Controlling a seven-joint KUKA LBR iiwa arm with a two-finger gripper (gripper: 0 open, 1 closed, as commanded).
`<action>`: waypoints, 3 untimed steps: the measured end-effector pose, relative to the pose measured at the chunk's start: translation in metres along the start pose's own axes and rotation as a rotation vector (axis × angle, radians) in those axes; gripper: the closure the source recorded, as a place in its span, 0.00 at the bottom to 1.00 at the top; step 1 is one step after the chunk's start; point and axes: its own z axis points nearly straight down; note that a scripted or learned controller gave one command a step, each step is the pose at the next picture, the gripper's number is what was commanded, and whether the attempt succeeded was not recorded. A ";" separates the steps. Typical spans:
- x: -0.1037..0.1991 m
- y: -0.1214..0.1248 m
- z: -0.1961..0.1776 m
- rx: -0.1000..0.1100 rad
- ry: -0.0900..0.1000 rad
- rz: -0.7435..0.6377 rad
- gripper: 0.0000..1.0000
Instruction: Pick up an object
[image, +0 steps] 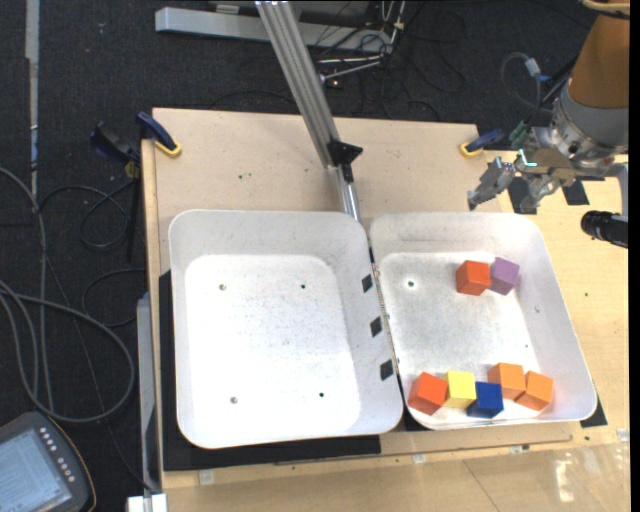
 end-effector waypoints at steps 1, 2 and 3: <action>0.000 0.001 -0.003 -0.005 -0.002 -0.001 0.00; -0.001 0.005 0.060 0.001 0.000 0.002 0.00; 0.009 0.009 0.111 0.000 0.000 -0.001 0.00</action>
